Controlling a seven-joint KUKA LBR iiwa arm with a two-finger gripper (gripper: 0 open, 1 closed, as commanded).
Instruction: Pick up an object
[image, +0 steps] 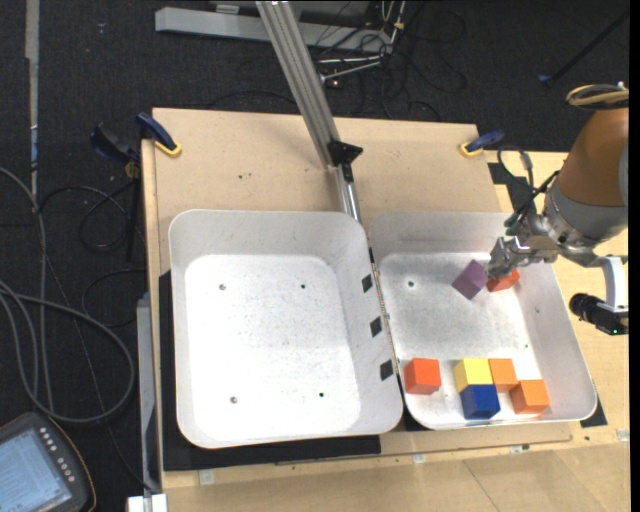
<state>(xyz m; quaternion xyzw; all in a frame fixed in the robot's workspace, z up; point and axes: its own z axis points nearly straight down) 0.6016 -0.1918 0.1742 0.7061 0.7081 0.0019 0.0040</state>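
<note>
Nearest the camera, along the front wall of the right-hand shallow white bin (575, 385), sit a small orange cube (423, 375), a yellow cube (474, 372), a blue cube (481, 401) and two more orange blocks (519, 386). Further back lie a purple block (468, 279) and a reddish-orange block (503, 282), just beside each other, right under my jaws (507, 262). Whether my jaws are wide or closed I cannot tell, so I judge the pick not yet done: both blocks look to be resting on the bin floor.

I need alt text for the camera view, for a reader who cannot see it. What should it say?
A grey robot arm reaches from the right into the right bin, its gripper low beside a purple block and a red block. Orange, yellow and blue blocks cluster at that bin's near edge, next to the left bin.
</note>
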